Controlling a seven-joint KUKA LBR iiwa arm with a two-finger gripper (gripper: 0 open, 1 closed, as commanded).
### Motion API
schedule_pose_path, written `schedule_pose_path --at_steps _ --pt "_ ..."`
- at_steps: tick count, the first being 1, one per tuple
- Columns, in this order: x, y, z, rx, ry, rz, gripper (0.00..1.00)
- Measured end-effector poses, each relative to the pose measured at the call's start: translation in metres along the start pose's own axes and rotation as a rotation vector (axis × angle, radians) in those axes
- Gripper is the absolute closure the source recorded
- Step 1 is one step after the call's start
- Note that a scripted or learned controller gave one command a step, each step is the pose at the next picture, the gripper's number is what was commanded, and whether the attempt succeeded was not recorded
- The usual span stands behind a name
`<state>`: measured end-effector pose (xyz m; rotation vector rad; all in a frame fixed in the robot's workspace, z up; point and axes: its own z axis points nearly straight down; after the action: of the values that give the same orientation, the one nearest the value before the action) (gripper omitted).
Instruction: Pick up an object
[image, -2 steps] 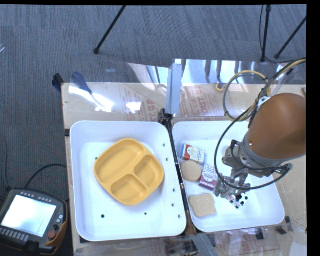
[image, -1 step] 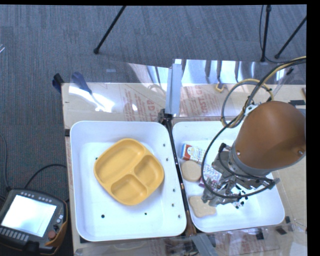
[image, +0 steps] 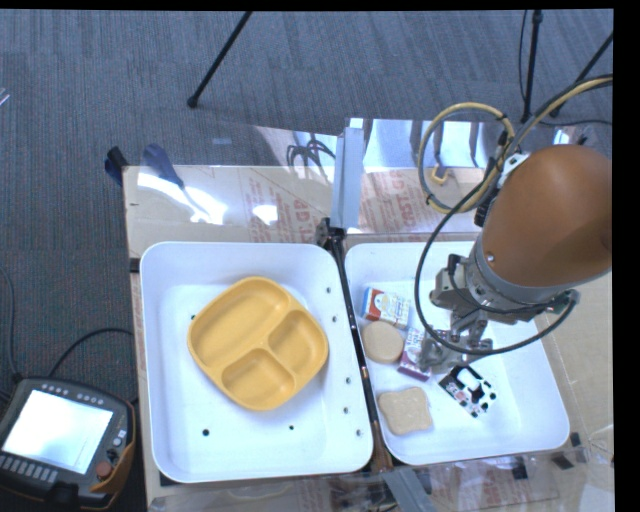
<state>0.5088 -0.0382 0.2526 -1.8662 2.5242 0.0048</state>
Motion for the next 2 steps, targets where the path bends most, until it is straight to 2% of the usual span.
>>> schedule_pose_path --at_steps 1,2 --pt "0.06 0.017 0.051 -0.008 -0.001 -0.545 1.0" --pt "0.038 0.019 0.067 -0.007 -0.003 -0.955 1.0"
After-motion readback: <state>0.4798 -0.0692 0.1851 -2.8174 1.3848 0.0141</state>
